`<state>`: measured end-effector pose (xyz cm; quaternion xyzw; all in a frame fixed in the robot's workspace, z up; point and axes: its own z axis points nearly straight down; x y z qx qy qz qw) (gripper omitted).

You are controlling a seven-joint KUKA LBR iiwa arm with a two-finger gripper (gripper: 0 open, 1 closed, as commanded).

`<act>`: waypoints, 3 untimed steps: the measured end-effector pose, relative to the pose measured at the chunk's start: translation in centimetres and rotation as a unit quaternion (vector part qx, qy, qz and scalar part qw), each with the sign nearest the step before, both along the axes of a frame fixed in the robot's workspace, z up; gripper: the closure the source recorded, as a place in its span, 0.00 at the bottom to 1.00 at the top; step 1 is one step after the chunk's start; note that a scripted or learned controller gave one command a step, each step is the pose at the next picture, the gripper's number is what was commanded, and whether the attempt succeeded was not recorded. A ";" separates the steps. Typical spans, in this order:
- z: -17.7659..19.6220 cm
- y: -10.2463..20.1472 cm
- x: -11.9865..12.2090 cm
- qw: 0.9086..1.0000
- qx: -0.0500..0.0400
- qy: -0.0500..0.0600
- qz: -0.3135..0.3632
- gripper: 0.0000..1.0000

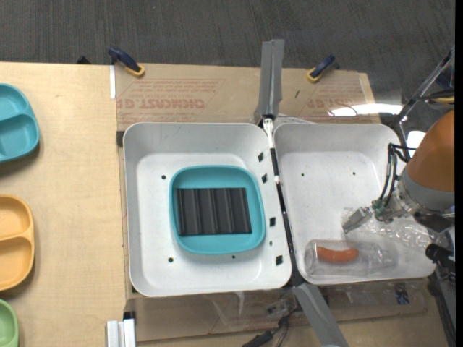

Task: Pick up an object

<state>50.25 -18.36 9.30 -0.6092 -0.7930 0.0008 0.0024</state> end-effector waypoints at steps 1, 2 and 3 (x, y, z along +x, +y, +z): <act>-0.4 -2.8 5.4 0.994 0.007 0.002 -0.112 0.00; -0.4 -3.0 -2.2 0.996 0.007 0.003 -0.084 0.00; 0.1 -2.9 -2.1 0.996 0.009 0.005 -0.083 1.00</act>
